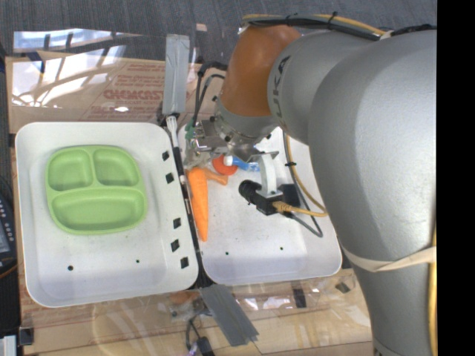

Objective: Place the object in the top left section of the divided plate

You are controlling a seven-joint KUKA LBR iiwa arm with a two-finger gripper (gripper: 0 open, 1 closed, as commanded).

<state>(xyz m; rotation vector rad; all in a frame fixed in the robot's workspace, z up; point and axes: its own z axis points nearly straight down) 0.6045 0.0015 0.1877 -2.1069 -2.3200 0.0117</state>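
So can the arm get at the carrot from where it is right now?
Probably yes: the carrot lies uncovered in the right bin, just below the gripper, with nothing over it.

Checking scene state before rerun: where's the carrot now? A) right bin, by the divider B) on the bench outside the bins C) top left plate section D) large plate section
A: the carrot lies in the right bin along its left edge; the green divided plate sits in the left bin.

Divided plate [95, 189] in left bin [44, 273]; carrot [198, 202] in right bin [297, 254] (along its left wall)
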